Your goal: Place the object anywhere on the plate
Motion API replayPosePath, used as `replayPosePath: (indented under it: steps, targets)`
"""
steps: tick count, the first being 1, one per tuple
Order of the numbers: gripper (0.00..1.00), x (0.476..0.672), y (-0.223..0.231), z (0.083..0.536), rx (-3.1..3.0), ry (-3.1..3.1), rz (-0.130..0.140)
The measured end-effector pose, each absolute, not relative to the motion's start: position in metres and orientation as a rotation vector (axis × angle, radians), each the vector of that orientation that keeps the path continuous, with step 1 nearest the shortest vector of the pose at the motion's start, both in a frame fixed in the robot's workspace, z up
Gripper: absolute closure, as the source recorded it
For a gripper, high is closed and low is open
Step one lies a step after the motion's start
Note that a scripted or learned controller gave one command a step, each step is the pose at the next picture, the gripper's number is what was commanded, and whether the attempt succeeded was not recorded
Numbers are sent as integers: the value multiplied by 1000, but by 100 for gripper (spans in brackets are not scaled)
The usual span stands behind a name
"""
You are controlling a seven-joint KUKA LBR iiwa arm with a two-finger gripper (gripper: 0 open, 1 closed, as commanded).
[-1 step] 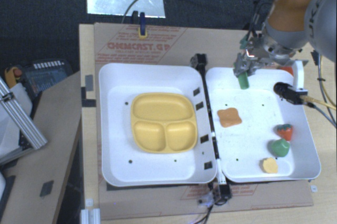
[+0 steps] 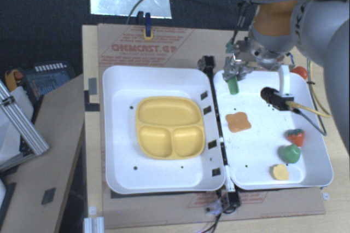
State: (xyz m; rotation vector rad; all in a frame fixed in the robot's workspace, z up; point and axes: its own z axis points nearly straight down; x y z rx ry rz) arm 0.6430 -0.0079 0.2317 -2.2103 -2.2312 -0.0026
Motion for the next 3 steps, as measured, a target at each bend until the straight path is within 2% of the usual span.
replayPosePath:
  steps: [1,2,3]
  targets:
    - [100,638,49,223,-2210,-2231,-3]
    - [100,653,106,217,-2211,-2233,-6]
    - [0,652,102,217,-2217,-2227,-3]
